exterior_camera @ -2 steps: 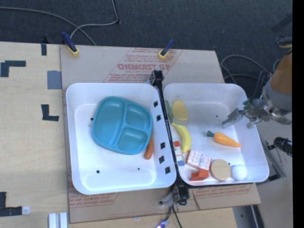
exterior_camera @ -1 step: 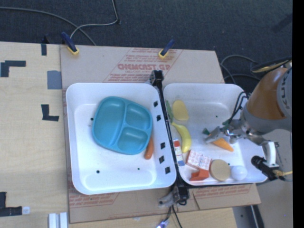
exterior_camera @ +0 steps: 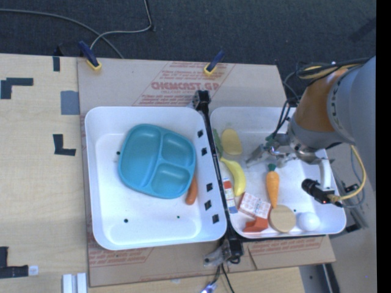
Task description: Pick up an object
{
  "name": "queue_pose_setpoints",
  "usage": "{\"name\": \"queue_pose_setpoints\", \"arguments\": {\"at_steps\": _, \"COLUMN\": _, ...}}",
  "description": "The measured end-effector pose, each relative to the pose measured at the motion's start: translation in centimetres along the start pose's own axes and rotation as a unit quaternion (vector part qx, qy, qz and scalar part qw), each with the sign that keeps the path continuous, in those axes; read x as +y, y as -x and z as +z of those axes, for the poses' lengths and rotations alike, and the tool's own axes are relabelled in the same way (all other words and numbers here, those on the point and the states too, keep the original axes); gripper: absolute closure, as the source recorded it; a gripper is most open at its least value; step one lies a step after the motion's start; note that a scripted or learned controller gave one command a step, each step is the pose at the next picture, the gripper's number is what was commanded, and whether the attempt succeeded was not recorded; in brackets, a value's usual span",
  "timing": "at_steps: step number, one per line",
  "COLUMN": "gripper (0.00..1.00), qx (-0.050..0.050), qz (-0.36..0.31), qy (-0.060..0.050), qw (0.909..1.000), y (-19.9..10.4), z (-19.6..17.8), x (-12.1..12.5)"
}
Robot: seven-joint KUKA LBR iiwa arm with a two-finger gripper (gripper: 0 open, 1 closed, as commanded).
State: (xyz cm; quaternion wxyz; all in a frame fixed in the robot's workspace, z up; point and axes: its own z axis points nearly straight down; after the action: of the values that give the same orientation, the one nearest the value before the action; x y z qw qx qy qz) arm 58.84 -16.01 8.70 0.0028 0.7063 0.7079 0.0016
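From the camera above the bench, my arm (exterior_camera: 342, 105) reaches in from the right over the right bin (exterior_camera: 278, 116), the orange band sitting just above the wrist. My gripper (exterior_camera: 264, 154) hangs over the middle of that bin, with metal fingers (exterior_camera: 255, 157) pointing left toward the bin's centre. They look slightly apart, with nothing between them, so I hold nothing.

Just below and right of the fingertips lies a carrot (exterior_camera: 272, 188), upright in the frame, near the gripper but not touching it as far as I can tell. To the left, a banana (exterior_camera: 236, 176) curves along the bin's left side, and above it sits a pale yellow piece (exterior_camera: 231, 141). Lower down there is a small white and red box (exterior_camera: 255, 205), a red piece (exterior_camera: 255, 226) beneath it, a round tan disc (exterior_camera: 282, 219) just beside them, and a white ball (exterior_camera: 308, 221) in the bottom right corner.

The left bin (exterior_camera: 101, 163) holds a blue divided plate (exterior_camera: 157, 160), tilted, and a small orange carrot (exterior_camera: 192, 193) touching the plate's lower right edge.

Both bins rest on a cardboard sheet (exterior_camera: 177, 84) held by two clamps (exterior_camera: 90, 56) at its far edge.
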Motion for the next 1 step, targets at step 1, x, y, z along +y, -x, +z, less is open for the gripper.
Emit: {"name": "queue_pose_setpoints", "arguments": {"at_steps": 1, "gripper": 0.0, "qx": 0.0, "qz": 0.001, "qy": -0.001, "qw": 1.0, "y": -1.18, "z": -0.01, "x": -4.75}}
